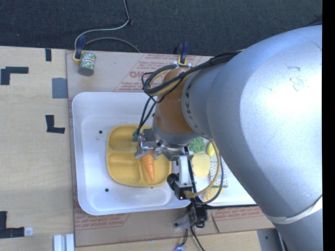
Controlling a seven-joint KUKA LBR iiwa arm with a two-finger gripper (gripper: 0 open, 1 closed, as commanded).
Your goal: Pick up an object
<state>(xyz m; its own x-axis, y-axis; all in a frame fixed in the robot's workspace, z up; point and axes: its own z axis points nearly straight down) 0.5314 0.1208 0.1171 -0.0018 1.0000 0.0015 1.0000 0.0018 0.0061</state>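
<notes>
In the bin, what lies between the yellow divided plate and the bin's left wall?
In the camera view, only bare white bin floor lies between the yellow plate and the left wall, apart from two small dark specks. An orange carrot lies on the plate's right side.

The big grey metal arm (272,119) reached in from the right, its orange wrist band (168,109) angled down over the two-finger gripper (152,156) below

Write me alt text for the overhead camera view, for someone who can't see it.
A large grey robot arm with an orange band reaches from the right over a shallow white bin, its tool just above a yellow divided plate with an orange carrot on it. More small items lie in the neighbouring bin.
</notes>
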